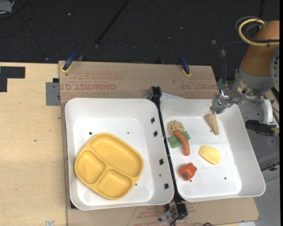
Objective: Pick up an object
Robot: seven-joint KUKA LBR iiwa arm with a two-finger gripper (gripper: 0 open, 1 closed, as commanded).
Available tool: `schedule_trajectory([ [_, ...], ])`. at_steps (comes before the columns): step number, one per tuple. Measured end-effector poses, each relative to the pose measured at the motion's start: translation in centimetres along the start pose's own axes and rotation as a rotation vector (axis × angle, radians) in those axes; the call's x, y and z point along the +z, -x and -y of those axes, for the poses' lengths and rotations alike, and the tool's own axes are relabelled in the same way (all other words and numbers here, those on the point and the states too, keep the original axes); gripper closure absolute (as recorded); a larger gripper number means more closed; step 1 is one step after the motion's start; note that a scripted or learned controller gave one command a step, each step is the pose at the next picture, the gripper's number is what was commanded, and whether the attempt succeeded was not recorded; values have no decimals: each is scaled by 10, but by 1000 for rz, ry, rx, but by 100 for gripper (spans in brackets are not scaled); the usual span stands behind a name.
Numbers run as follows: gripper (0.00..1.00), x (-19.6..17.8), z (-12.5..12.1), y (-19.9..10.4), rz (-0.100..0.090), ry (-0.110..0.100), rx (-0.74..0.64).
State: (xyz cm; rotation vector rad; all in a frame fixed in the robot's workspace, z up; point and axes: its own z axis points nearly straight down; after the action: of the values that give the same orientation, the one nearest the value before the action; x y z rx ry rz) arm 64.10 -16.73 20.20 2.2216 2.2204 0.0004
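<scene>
- I see two shallow white bins side by side on the desk (28,140): the left bin (85,108) and the right bin (243,171).
- The left bin carries one yellow divided tray (109,165), which lies flat with three compartments facing up.
- The right bin carries five small objects:
  - a tan cone-shaped piece (213,123) near the upper right of the bin floor, wide end toward the bin's far rim;
  - a round cookie-like piece (174,125) near the divider between the bins;
  - an orange carrot-shaped piece (182,141) just below the cookie-like piece, lying on a green piece (174,142);
  - a pale yellow oval piece (210,155) right of the carrot-shaped piece and apart from it;
  - a red pepper-shaped piece (188,171) with a green stem, nearest the front of the bin.
- The arm (257,62) reaches in from the right, with its orange band at the top right of the view.
- The gripper (220,105) sits over the far right corner of the right bin, just above the wide end of the cone-shaped piece.
- Gripper state: I cannot tell from this view. I see no object held in it.
- All five objects rest on the bin floor.
- Brown cardboard (132,81) lies under both bins, held by two clamps (68,65) at its far edge.
</scene>
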Motion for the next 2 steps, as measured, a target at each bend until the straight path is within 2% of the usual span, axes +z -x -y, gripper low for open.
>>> schedule_trajectory([
  [2,100,-21,22,-98,-1,0,-4],
])
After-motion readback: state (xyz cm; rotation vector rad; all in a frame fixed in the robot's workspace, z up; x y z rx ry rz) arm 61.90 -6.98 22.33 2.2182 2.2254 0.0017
